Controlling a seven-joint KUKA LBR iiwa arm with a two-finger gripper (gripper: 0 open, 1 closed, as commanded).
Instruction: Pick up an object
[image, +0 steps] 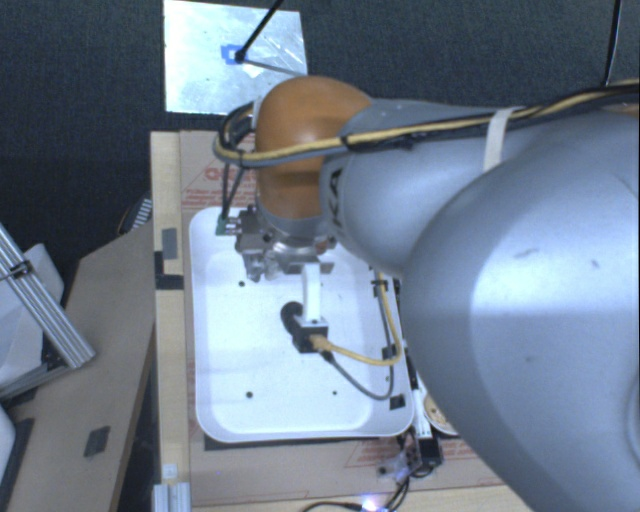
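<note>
A large grey robot arm (500, 250) reaches in from the right and covers most of that side. An orange band (300, 130) sits above its wrist. The wrist points down over a shallow white bin (215, 400), which rests on a tan desk (170, 330). The jaws hang over the far part of this bin, toward its left half. The metal head above them blocks the view, so it cannot be told whether they are spread or pressed together, and nothing shows between them.

The bin floor carries a few tiny dark specks (250, 394), too small to identify.

A small round, pale tan object (436, 412) peeks out from under the arm, just right of the bin's near right corner. Most of it is hidden, and whether it lies in a second bin cannot be told. It is well apart from the jaws.

A shiny silver sheet (215, 70) lies beyond the desk's far edge.
</note>
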